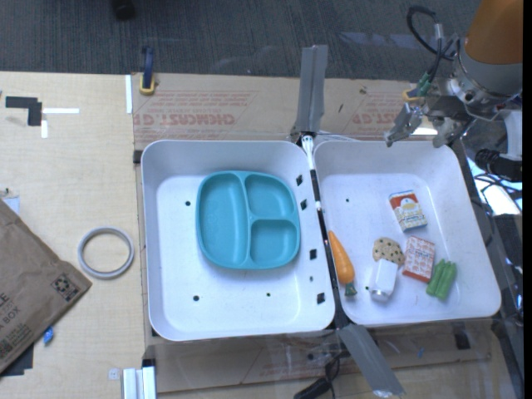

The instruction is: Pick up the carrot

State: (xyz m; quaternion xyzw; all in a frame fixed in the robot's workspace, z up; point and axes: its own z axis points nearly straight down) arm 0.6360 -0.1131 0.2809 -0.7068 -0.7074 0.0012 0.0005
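Dark carpet runs behind the cardboard-lined tabletop [75, 173] and two white bins. From my seat, the carrot [341, 258] lies against the right bin's [366, 160] left wall, near the front. My claw [420, 123] hangs spread and empty above the far rim. I'd descend straddling the carrot's width, clear of the wall.

Orange carrot [341, 258], teal tray [248, 220], white bins [158, 248], possibly green pickle [441, 278].
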